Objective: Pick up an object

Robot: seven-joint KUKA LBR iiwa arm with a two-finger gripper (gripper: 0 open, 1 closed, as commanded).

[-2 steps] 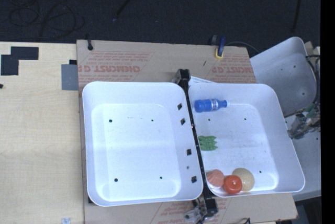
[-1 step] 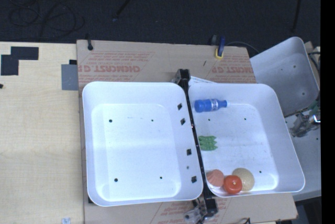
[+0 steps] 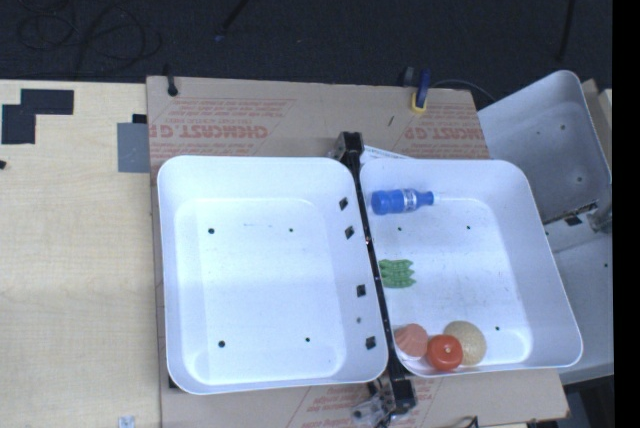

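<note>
Lying in right bin, blue bottle, green object, jaws' state untellable

At the right, the side I reach in from, a pale grey panel with a few small holes lies tilted by the edge (I cannot tell whether it belongs to my mounting). I can report nothing about my arm's pose or my end effector's state.
</note>
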